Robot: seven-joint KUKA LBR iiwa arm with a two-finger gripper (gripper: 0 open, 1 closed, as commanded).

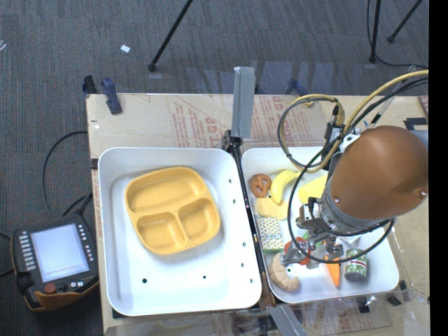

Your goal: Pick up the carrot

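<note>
- Gripper hung low inside the right bin, a cluster of dark metal parts with red fittings under the arm's wrist; whether it was clenched or released could not be told.
- Just to its right lay the carrot, a small, smooth orange cone pointing toward the bin's near rim, with nothing gripping it.
- Beside the carrot stood a small can with a green label, and at the bin's near left corner lay a tan croissant, ridged and curved.
- Farther back sat a green-and-white patterned packet, a pale yellow round piece, a brown pretzel and a glossy yellow banana.
- Above them bulged the arm's rounded orange band, with yellow and black cables looping behind.
- Left bin, shallow white plastic, held a yellow plate with three compartments and rounded corners.
- On the grey carpet at the left lay a handheld control pendant with a pale screen.
</note>
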